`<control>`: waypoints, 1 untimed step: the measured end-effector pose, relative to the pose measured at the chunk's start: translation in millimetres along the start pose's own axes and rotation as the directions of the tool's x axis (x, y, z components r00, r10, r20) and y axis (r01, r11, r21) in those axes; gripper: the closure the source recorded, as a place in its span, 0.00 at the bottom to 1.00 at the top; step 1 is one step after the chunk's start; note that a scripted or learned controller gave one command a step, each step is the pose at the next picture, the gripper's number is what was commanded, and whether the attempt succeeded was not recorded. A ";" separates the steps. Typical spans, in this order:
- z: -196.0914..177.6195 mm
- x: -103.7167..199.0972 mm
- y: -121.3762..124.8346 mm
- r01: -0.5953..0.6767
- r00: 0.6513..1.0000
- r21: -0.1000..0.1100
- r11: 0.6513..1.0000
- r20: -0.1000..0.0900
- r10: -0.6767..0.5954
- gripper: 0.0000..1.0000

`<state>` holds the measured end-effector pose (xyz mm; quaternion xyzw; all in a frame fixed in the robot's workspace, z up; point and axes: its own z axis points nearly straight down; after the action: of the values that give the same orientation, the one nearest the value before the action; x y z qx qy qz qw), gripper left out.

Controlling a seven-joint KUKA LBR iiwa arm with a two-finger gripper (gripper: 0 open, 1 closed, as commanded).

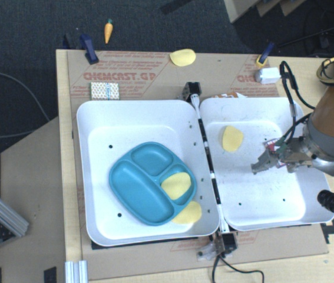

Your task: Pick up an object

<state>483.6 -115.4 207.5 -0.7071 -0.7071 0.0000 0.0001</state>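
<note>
From above, we see the gripper low over the right bin, and we cannot tell how it stands. A yellow piece lies just left of it, apart. In the left bin, a blue divided plate carries a yellow slice; another yellow slice rests against its rim.

Off-bin items on brown board: yellow chip-like piece at top edge, small patterned packet upper left, blue clamp, small orange carrot-shaped toy on dark floor.
</note>
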 end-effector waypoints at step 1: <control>74.2 -38.2 62.8 -0.001 1.000 -0.001 1.000 0.001 0.001 0.00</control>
<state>546.4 -153.6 133.3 -0.7076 -0.7067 0.0000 -0.0007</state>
